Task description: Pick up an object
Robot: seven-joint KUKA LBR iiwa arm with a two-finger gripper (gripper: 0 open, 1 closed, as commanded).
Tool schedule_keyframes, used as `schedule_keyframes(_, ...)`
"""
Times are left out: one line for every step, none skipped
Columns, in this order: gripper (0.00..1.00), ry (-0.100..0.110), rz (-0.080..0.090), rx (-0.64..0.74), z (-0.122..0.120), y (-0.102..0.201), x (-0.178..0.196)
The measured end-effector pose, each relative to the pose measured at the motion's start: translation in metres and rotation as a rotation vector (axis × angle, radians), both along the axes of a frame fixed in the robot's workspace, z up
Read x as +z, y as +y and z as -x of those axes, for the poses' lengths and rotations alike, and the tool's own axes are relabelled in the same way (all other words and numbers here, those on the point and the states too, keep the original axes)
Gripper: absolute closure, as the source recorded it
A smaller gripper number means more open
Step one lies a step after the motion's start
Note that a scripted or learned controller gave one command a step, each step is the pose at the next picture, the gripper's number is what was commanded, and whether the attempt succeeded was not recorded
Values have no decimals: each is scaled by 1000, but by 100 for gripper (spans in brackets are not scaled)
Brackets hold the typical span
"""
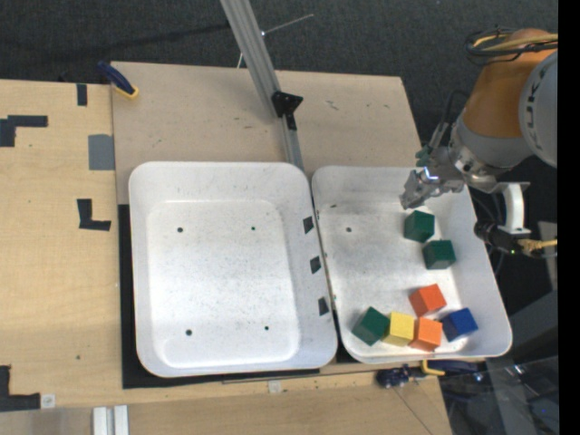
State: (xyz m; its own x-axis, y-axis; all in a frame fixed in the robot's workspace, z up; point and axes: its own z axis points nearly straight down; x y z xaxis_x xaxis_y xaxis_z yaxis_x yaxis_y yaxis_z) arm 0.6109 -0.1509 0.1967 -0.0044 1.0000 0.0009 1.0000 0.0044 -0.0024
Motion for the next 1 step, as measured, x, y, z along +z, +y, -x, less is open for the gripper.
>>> schedule_keyframes(100,1,-1,1,12,55,-6)
